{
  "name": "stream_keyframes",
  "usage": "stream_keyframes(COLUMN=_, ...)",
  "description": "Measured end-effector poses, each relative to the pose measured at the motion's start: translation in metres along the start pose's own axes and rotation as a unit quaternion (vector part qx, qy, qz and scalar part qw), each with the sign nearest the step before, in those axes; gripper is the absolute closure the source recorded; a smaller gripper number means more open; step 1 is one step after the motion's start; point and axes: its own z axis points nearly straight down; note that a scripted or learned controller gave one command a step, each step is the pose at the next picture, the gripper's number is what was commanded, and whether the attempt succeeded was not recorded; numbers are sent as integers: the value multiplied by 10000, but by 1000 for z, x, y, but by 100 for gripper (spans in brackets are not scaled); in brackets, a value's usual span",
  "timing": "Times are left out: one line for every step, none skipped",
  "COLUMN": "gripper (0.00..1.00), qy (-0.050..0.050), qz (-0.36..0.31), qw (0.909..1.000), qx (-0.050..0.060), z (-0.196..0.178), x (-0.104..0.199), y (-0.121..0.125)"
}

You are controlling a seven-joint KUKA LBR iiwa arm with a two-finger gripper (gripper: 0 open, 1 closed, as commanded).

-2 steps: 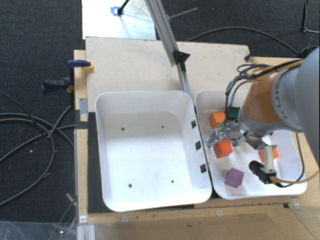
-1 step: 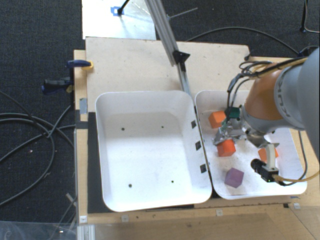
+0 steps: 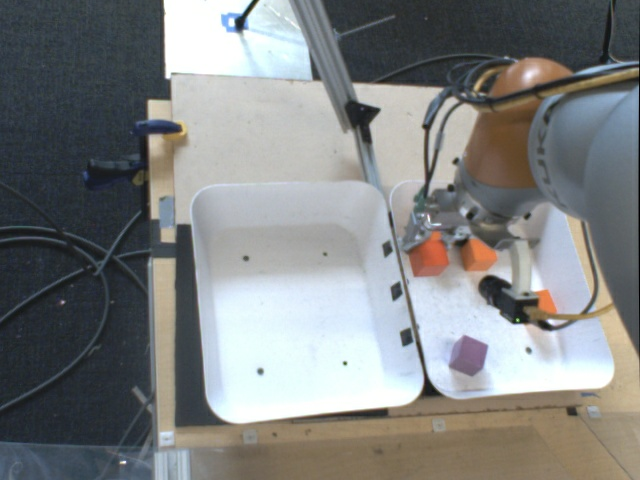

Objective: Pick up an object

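Observation:
In the right bin (image 3: pixel 565 353) lie two orange blocks, one (image 3: pixel 430 257) by the bin's left wall and one (image 3: pixel 478 255) just to its right. A third orange piece (image 3: pixel 546 303) sits farther right, partly hidden by a black fitting (image 3: pixel 502 297) on the arm. A purple cube (image 3: pixel 468 355) rests alone near the bin's front. My gripper (image 3: pixel 432 226) hangs low over the back of the right bin, directly above and touching or almost touching the left orange block. The arm's wrist covers the bin's far part.
The left bin (image 3: pixel 290 194) stands beside the right one, their walls meeting in the middle. A slanted metal pole (image 3: pixel 330 58) crosses the back of the bench. A blue clamp (image 3: pixel 150 128) grips the bench's left edge.

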Motion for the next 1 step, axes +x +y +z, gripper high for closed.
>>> stream_keyframes(gripper=100, qy=-7, qz=-3, qw=10000, qx=15, z=-6, x=76, y=42)
